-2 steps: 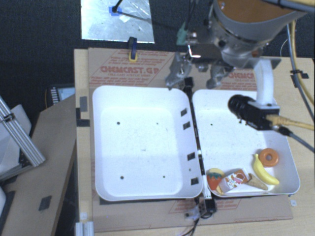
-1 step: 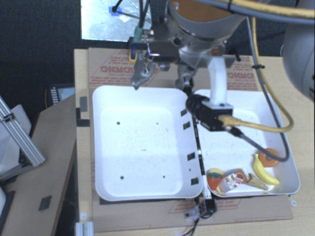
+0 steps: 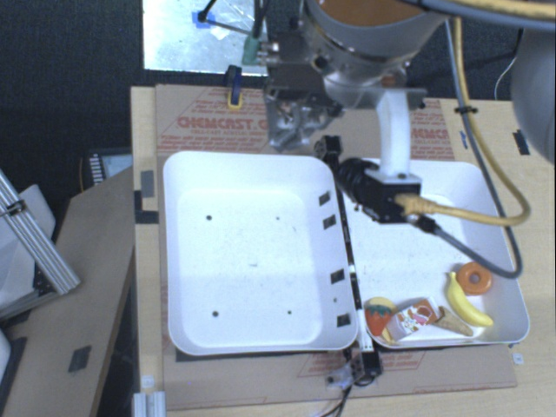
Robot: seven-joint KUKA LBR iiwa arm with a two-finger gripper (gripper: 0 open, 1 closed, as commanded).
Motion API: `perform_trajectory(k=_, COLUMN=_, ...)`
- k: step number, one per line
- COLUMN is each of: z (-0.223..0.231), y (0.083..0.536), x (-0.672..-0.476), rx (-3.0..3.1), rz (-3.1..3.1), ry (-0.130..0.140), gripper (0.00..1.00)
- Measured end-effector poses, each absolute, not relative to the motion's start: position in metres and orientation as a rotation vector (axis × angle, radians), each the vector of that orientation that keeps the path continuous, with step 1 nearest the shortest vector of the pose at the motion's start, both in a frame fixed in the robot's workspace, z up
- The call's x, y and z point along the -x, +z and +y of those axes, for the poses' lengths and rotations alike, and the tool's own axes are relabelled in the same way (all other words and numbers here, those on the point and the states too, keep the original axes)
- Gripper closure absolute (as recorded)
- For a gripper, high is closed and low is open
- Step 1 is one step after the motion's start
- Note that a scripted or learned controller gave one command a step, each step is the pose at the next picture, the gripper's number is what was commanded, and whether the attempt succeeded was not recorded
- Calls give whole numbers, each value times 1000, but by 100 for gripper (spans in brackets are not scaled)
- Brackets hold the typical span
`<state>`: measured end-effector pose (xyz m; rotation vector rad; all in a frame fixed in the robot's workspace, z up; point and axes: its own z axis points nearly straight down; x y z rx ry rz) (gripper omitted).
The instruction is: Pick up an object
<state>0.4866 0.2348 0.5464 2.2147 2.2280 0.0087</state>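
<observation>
Hanging below the grey and orange wrist, the gripper (image 3: 294, 127) shows as a blurred metallic cluster over the far rim of the left bin (image 3: 178, 233), above the brown cardboard sheet (image 3: 187, 133) that lies under both bins. Whether it is released or clenched cannot be told from this slant, and nothing can be seen held in it. Just beside it, toward the right bin (image 3: 504, 233), a white bracket (image 3: 393, 142) drops from the arm and carries a black unit (image 3: 369, 194), from which a yellow cable (image 3: 469, 217) loops away to the right. Red print on the cardboard reads "CHEMCAST" behind the left bin; more red lettering on the sheet is too broken up or too hidden to read. The objects to pick lie well apart from the gripper, clustered in the near corner of the right bin: a yellow banana (image 3: 466, 304), an orange round piece (image 3: 474, 278) touching its upper end, a red and white packet (image 3: 412, 319), a red-orange rounded item (image 3: 379, 317) just beside the packet against the divider side, and a small brown piece (image 3: 453, 323) between the packet and the banana.
</observation>
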Motion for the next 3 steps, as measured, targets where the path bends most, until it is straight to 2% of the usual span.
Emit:
perform_trajectory(k=1, z=173, y=511, x=-487, rx=-2226, rz=2217, ry=-3, gripper=100)
perform_trajectory(k=2, z=209, y=494, x=-486, rx=-2215, rz=2229, ry=0, gripper=100)
perform_trajectory(k=3, z=235, y=445, x=-486, rx=-2215, rz=2229, ry=-2, gripper=100)
